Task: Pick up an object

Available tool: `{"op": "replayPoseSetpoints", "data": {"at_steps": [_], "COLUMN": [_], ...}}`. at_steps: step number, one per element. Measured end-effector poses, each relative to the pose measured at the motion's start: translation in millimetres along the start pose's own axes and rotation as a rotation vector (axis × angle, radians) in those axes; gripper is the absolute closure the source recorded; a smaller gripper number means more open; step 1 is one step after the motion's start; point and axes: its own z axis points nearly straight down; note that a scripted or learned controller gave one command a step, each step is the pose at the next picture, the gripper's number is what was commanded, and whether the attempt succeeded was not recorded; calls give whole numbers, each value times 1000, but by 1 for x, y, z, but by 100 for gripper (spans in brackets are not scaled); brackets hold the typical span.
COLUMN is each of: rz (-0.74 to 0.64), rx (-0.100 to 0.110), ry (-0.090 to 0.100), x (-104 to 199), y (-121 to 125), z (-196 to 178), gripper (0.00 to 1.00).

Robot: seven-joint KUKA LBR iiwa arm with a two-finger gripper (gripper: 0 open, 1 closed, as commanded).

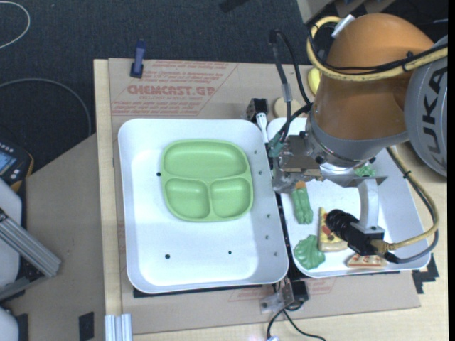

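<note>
divided plate (207, 180) in left bin (142, 247), toys (303, 206) in right

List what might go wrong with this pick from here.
1. The green toy, green piece and pizza-like piece lie crowded in the right bin, so a grasp may catch two or nudge one away.
2. The arm blocks the camera's sight of the gripper, so a miss could go unnoticed.

Glossy green plastic tray (207, 180), smooth white bins (142, 212), seemingly plastic
</note>
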Motion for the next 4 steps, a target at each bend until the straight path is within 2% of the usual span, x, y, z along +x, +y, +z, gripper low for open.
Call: {"op": "replayPoseSetpoints", "data": {"at_steps": [1, 2, 3, 4], "rz": [-9, 2, -1, -13], "rx": [-27, -6, -6, -19], "ry": [8, 2, 3, 7], "x": [32, -28, -46, 22], "y": [1, 1, 1, 2], "z": [-105, -40, 16, -29], "gripper": [100, 100, 100, 100]}}
